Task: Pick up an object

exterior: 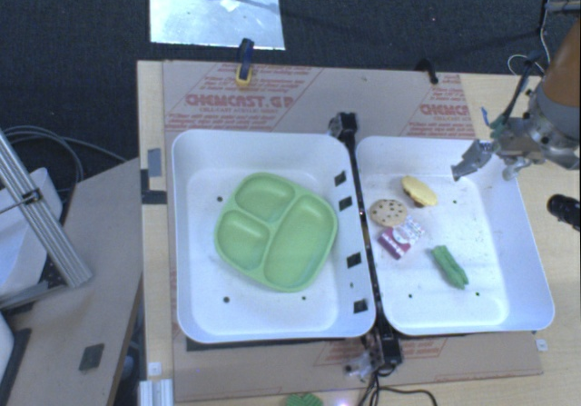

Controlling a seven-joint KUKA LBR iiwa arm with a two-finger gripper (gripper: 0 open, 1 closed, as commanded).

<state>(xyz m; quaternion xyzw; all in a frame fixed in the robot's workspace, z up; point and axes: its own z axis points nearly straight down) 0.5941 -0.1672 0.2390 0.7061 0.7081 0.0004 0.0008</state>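
Camera view – gripper (491,162) right of yellow piece (419,191).

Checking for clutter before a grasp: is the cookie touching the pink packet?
Cannot tell. In the camera view the cookie sits right above the pink packet; their edges meet or nearly meet, with no plain gap.

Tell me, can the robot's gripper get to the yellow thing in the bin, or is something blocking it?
Probably yes. The gripper hangs over the right bin's far corner, and the yellow thing lies on the bin floor nearby with nothing on top. The cookie sits beside it, apart, leaving the way down free.
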